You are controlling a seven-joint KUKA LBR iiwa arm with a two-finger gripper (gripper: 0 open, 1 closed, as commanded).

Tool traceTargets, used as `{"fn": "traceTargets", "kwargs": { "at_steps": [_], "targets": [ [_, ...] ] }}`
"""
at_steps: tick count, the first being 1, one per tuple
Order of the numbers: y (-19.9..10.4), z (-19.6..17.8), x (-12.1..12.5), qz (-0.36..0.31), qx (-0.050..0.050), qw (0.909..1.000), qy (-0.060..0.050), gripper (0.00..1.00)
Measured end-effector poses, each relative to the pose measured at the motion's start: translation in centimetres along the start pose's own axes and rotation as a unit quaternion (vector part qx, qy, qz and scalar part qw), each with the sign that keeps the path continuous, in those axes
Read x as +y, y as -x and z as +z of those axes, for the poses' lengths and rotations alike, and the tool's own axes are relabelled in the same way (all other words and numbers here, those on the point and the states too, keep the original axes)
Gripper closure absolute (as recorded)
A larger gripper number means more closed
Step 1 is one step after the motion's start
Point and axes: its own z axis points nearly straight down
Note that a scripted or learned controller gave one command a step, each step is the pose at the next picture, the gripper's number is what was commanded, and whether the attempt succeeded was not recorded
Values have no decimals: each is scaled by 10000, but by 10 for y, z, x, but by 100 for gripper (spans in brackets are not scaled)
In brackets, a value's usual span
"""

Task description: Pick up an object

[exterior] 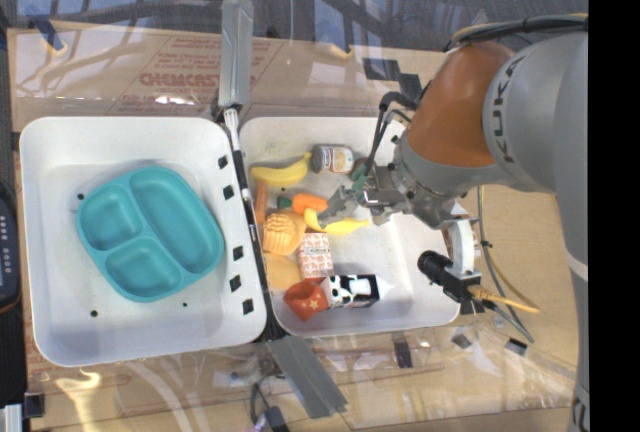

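- Camera view: the gripper (345, 203) is low in the right bin (420, 315), right by a yellow banana (345, 226); I cannot tell its grip
- A blue plate (150, 232) lies in the left bin (50, 320)

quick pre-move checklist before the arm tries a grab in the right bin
1. Gripper is over the right bin, among the toys: ok.
2. Fingers open or shut: cannot tell, the wrist hides them.
3. A target lies close: ok, the yellow banana piece and the orange carrot sit just below and left of the gripper.
4. Nothing held yet: cannot tell.
5. Crowding: not ok, the corn, the small carton and the cow-print toy sit packed together.
6. Left bin with the teal plate is away from the arm: ok.
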Motion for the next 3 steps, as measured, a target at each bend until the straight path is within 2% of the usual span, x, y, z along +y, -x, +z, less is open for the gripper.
{"fn": "traceTargets", "kwargs": {
  "at_steps": [1,2,3],
  "targets": [
    [-9,104,50,117,-6,9999,55,0],
    [-8,95,49,109,-4,9999,41,100],
    [-69,-27,51,146,-1,9999,61,100]
  ]
}}
